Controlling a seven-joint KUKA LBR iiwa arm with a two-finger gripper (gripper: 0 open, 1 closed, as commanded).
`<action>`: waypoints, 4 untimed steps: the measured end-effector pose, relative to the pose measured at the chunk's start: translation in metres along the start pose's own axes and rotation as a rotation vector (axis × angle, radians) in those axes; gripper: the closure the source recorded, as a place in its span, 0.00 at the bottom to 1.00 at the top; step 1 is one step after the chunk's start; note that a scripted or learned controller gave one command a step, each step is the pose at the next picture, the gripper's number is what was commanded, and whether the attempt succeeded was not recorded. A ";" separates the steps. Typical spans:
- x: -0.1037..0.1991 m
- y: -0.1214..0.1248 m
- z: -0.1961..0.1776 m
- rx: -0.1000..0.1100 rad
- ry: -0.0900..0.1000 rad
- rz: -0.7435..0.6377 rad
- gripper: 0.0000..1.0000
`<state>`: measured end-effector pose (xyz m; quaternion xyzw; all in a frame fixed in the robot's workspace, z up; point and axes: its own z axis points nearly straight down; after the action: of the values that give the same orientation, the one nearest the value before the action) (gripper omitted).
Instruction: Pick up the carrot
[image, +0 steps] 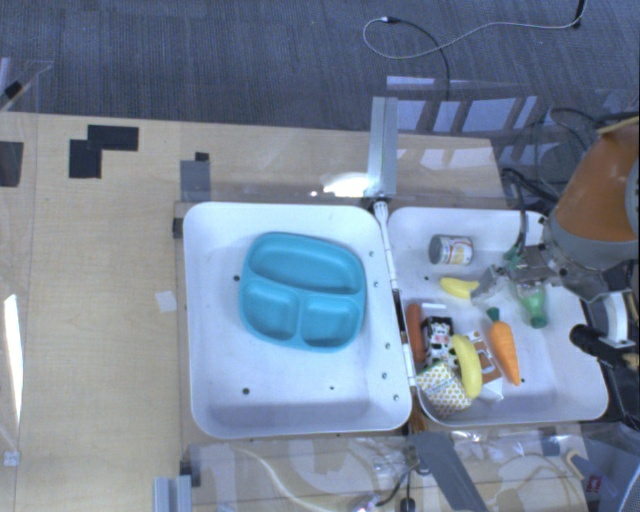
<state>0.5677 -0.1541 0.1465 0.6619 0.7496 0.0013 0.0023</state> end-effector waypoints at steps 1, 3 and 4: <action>-0.031 0.037 -0.023 -0.003 -0.002 -0.289 0.00; -0.025 -0.031 0.055 -0.008 -0.008 -0.584 0.00; -0.009 -0.056 0.055 -0.012 -0.008 -0.137 0.00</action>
<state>0.5137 -0.1705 0.0911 0.6090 0.7931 0.0029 0.0095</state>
